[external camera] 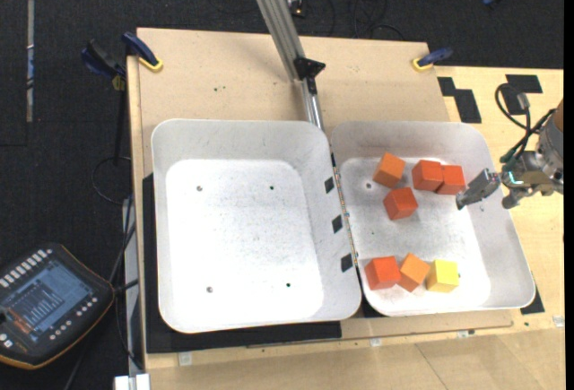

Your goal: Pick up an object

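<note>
We read the gripper (477, 191) as poised at the right rim of the right bin (502, 240), reaching in from the right, and whether it is open or closed we cannot tell from this slanted look; nothing shows held by it. The move ahead, as we judge it, turns on one fact: the nearest block, a red one (451, 178), lies just to the left of the gripper tip, touching a second red block (428, 174) on its far side, so a grasp there has little room between neighbours. Blocks are near cubes, so no long axis matters. Further left sit an orange block (390, 169) and, below it, a red block (400, 203) standing apart, which looks the freest target. Along the near edge we count three in a touching row: a red-orange block (384, 272), an orange one (414, 271) and a yellow block (444, 274). That makes seven blocks, all in the right bin. The left bin (179, 200) lies beside it on the surface (233, 79), and there are two bins.
</note>
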Controlling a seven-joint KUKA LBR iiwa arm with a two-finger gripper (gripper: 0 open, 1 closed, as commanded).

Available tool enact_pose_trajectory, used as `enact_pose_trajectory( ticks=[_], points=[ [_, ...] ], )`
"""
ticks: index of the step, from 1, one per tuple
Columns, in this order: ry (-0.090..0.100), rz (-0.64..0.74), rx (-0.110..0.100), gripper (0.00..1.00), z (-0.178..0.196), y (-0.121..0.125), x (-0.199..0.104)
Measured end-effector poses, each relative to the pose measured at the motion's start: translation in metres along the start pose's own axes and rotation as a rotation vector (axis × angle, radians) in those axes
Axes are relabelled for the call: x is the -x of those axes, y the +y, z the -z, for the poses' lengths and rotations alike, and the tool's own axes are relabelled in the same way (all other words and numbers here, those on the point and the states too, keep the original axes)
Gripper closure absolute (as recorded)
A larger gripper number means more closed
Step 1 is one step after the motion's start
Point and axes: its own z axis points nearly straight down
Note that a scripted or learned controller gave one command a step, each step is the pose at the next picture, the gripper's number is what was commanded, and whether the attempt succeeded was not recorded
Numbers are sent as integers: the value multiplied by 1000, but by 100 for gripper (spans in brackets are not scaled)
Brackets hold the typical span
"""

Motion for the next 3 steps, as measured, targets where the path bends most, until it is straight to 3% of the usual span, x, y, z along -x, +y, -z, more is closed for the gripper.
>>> enact_pose_trajectory(
  ticks=[1,3],
  points=[
    [-1,0,3,0,2,1,0],
    [1,-2,-2,0,-92,-11,-6]
  ],
)
